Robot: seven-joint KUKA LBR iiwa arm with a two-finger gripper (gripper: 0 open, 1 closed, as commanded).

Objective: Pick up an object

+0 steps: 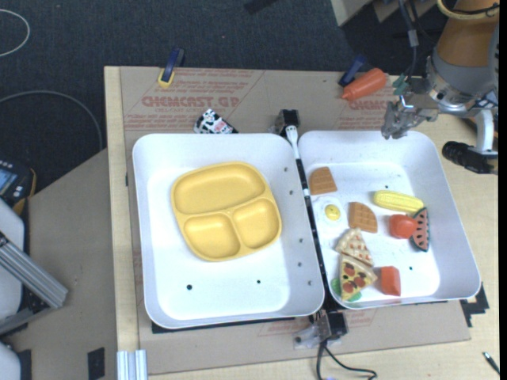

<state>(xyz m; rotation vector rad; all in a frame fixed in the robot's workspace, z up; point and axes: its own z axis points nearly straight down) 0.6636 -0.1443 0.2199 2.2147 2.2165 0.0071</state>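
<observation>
Inside left bin, yellow tray

A robotics lab: clamped cardboard bench, white bins, loose cables.

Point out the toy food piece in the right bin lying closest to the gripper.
The corn cob: it lies nearer the gripper than the toast, egg, waffle, pizza or watermelon.
</observation>
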